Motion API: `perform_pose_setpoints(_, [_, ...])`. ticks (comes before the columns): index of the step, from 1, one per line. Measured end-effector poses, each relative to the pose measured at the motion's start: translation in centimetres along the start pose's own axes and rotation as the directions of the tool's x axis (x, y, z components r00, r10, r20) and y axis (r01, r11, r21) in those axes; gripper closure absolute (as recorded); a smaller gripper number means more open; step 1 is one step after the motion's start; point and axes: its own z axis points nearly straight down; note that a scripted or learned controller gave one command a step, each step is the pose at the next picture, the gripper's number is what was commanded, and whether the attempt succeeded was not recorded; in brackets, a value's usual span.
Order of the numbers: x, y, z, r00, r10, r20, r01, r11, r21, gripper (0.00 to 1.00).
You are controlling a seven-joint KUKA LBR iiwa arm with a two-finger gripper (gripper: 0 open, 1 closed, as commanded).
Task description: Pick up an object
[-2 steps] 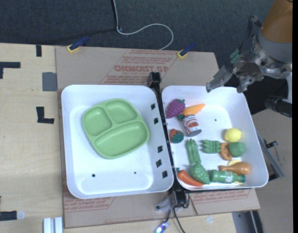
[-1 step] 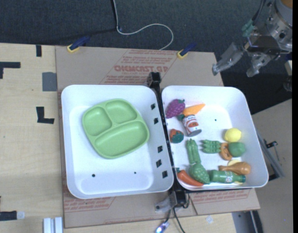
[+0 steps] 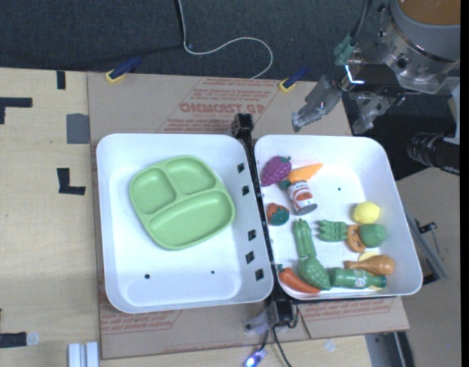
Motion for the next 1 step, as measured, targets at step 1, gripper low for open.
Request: perform_pose_setpoints(1, [-0.51,0.17,-0.71,1.000,0.009,0.004,-0.009,1.000,0.005,1.00])
